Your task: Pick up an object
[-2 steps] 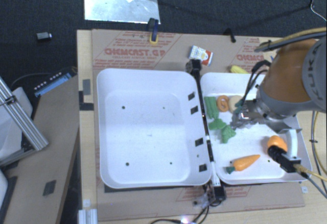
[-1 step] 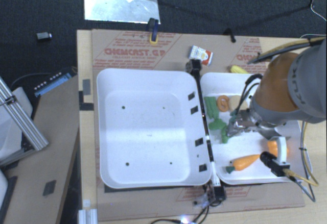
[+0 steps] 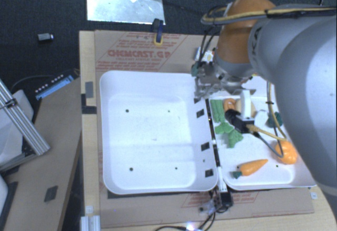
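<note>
Seen from above: two white bins on a desk (image 3: 89, 56), left bin (image 3: 147, 135) bare, right bin (image 3: 274, 177) holding a carrot (image 3: 251, 167), green piece (image 3: 229, 133) and orange fruit (image 3: 286, 152), likely gathered there for picking. Hand (image 3: 210, 85) low over the right bin's far-left corner, apparently poised to grab; finger spread impossible to tell.

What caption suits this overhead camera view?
Robot arm lowers its hand over the right bin holding a toy carrot.

- The arm (image 3: 300, 61) is a thick, smooth grey tube with a matte finish.
- An orange band (image 3: 243, 27), rounded and glossy, sits above the wrist.
- Black cables (image 3: 221, 13) loop at the band's 10 o'clock side.
- The wrist block (image 3: 210, 78) is dark metal.
</note>
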